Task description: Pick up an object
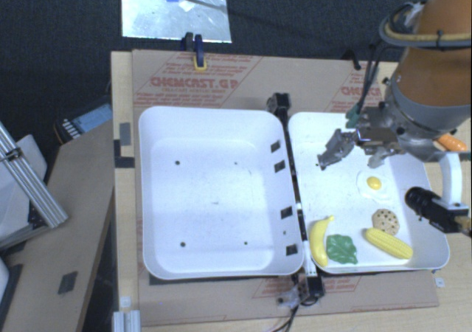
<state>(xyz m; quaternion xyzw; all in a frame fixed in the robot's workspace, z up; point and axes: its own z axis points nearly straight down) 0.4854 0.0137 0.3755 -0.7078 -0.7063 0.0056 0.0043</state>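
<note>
Two white bins side by side on bench; left bin point(214, 190) bare. Gripper point(330, 155) hangs over far half of right bin point(324, 131), nothing visible between fingers; open or clenched, cannot tell. Near edge of right bin: banana point(318, 240), green piece point(341, 249), cookie point(384, 220), corn cob point(389, 243). Fried egg point(374, 184) mid-bin, near gripper, apart.

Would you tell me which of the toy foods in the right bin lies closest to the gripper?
The fried egg, white with a yellow yolk, lies nearest the gripper; the cookie, corn cob, banana and green leaf lie farther toward the front edge.
</note>
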